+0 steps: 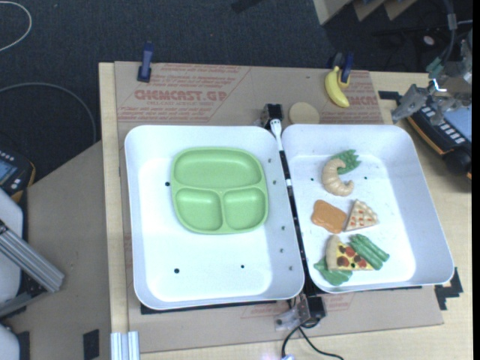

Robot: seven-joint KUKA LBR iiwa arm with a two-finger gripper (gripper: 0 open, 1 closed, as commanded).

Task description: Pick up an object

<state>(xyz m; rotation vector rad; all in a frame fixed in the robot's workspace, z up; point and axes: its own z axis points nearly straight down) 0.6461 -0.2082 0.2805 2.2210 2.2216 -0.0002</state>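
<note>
The left bin (150, 276) holds a green divided plate (220, 189), which sits in the upper half of that bin, nearer its right wall than its left, with one wide compartment toward the far edge and two smaller ones toward the near edge. The rest of this bin's floor is bare white with a few small dark dots.

The right bin (405, 201) touches the left one along their shared wall. Near its far edge, left of centre, lies a croissant (337, 179) with a green leafy piece (348, 160) at its top right end. Below it, near the middle of the bin, an orange flat piece (328, 216) lies just beside a pizza slice (362, 216) on its right. In the near part of the bin a second pizza slice (346, 256) rests partly over a green leaf (334, 273), with green beans (369, 250) touching its right side.

Outside the bins, on the brown board's far edge, a banana (337, 88) lies beside a blue clamp, and a tan round disc (304, 113) sits just beyond the right bin's far left corner.

At the right edge, beyond the far right corner of the right bin, the gripper (439, 88) is over the bench, away from the food; I cannot tell its opening or whether it has hold of anything.
</note>
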